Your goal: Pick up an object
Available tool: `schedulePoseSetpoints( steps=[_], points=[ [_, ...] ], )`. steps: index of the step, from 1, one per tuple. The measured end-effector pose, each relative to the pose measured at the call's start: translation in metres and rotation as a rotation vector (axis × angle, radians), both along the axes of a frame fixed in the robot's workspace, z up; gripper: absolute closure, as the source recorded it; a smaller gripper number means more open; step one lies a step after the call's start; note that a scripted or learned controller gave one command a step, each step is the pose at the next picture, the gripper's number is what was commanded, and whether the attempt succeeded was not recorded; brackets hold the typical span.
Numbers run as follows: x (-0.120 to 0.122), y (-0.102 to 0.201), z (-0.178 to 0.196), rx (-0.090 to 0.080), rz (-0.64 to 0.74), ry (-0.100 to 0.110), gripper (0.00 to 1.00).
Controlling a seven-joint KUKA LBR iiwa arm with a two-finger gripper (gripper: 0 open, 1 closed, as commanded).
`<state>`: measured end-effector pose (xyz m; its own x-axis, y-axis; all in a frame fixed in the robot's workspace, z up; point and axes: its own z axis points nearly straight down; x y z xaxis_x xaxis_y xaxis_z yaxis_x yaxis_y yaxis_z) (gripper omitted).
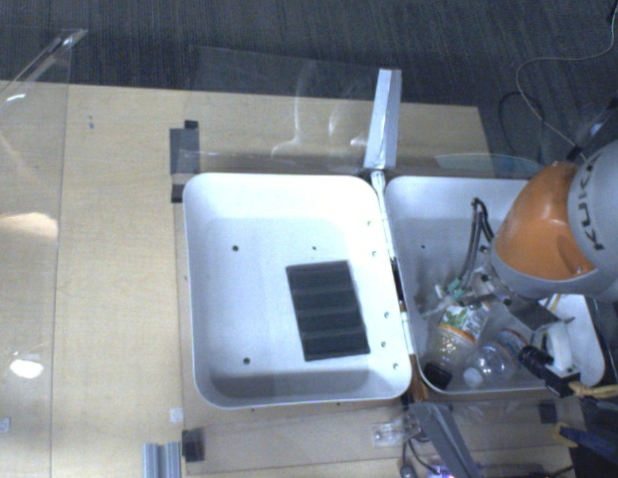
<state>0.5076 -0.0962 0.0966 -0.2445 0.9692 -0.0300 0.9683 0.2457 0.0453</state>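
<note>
Tan wooden counter [100,267], two white bins on it. Left bin [219,267] has a dark ribbed pad [328,311] mid-floor. My arm [547,232] hangs over the right bin [428,217], covering the tool, so can't tell its state. The clear bottle [458,332] near the front edge looks slippery and could squirt away.

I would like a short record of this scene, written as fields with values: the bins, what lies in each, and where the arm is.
left bin: holds one dark ribbed rectangular pad, lying flat near the middle
right bin: holds a cluster of small items at its near end, among them a clear plastic bottle; other items too jumbled to name
arm: reaches in from the right, orange band over the right bin
gripper: low over the cluster in the right bin; a grasp cannot be judged
bench: light wood
</note>
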Motion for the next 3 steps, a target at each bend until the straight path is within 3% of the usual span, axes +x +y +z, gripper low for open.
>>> schedulePoseSetpoints(
  steps=[1, 2, 3],
  points=[
    [0.008, 0.001, 0.015, -0.003, 0.002, -0.025, 1.00],
    [0.005, 0.001, 0.013, -0.002, 0.002, -0.016, 0.00],
    [0.011, 0.001, 0.026, -0.005, 0.004, -0.034, 1.00]
  ],
)
